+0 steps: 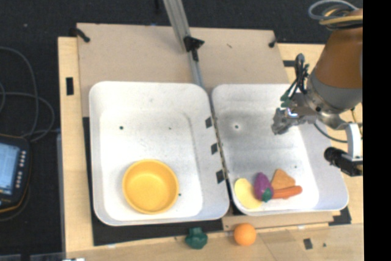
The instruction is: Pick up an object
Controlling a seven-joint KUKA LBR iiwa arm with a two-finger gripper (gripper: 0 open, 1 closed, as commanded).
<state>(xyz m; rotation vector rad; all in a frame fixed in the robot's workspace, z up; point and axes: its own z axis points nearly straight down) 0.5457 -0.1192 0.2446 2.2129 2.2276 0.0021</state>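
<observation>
The claw (282, 121) hangs over the right white bin (317, 192), well apart from the cluster at its front edge; how far open it is I cannot tell. The purple eggplant toy (262, 185), orange carrot (287, 192), tan wedge (281, 179) and pale yellow piece (244, 191) touch, so a grab may nudge neighbours or slip. The wooden desk (134, 52) stands on dark floor.

robotics lab | plywood bench (153, 52) carrying two white bins (104, 101) | metal camera mast (174, 0) behind bench | control pendant (11, 171) left of bench
</observation>
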